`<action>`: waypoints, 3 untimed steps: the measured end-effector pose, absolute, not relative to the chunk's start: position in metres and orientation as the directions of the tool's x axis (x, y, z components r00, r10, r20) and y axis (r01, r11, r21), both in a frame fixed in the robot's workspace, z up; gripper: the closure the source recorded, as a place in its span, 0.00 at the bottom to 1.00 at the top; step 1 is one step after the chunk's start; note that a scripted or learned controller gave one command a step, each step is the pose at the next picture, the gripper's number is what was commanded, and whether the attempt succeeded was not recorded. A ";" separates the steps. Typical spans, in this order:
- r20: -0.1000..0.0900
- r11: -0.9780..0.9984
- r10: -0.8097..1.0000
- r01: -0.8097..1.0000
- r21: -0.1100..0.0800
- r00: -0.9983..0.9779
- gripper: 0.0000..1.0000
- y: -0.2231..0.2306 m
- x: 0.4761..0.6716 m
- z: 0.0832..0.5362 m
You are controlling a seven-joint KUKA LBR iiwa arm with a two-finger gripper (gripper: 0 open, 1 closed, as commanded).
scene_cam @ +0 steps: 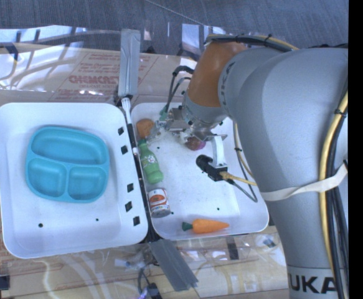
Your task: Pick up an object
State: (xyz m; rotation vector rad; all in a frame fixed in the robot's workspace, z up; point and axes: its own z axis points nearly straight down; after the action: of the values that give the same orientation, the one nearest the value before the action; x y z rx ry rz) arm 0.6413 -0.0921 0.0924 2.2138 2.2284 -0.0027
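My gripper (182, 131) hangs low over the upper part of the right bin (243, 212), below the orange wrist band. A dark reddish object (196, 144) lies just under it, partly hidden. An orange-brown round item (146, 128) sits at the bin's upper left, close to the gripper. A green bottle (149, 161) lies along the bin's left wall. Below the bottle is a small can (159, 202) with a red label. A carrot (207, 226) lies near the bin's front edge.
The left bin (13, 217) holds a blue divided tray (67, 164). A black part with a yellow cable (212, 167) hangs over the right bin's middle. The arm's grey body covers the right side of the view.
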 end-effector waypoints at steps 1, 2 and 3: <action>-0.001 0.003 1.000 1.000 -0.004 -0.003 0.00 -0.152 0.517 0.092; 0.000 0.012 1.000 1.000 0.000 -0.012 0.00 -0.095 0.605 0.093; 0.001 0.006 1.000 1.000 -0.005 -0.006 0.00 -0.101 0.475 0.091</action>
State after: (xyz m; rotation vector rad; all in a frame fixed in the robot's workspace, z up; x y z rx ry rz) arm 0.4755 -0.1010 0.0913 2.2176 2.2308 -0.0039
